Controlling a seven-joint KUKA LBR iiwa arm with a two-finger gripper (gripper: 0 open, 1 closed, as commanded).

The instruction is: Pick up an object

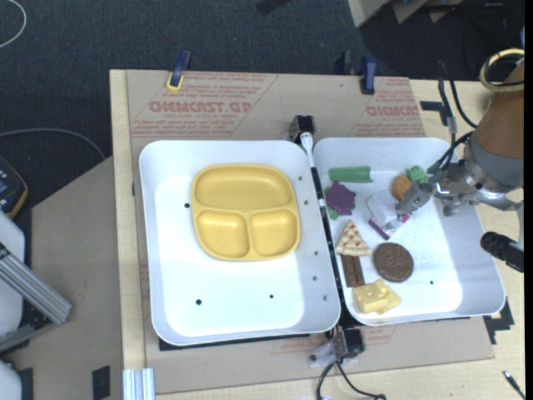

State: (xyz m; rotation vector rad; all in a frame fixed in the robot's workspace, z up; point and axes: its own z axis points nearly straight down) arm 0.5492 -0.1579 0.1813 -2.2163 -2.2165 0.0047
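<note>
The right bin [463, 283] holds several small toy foods. A green cylinder [349, 174] and a purple cluster [339, 198] lie at its far left. An orange piece with a green top [403, 183] sits near the middle back. A pizza slice [352, 240], a brown bar [354, 270], a round brown cookie [393, 262] and a yellow cheese wedge [376, 297] lie toward the front left. My gripper [408, 206] reaches in from the right, low over the bin, just beside the orange piece and above a small purple-and-white item [381, 222].
The left bin [233, 302] carries a yellow divided plate [246, 211] in its back half. Blue and yellow clamps hold the cardboard sheet [208, 102] at the bench's back edge. The right bin's front right part is bare white floor.
</note>
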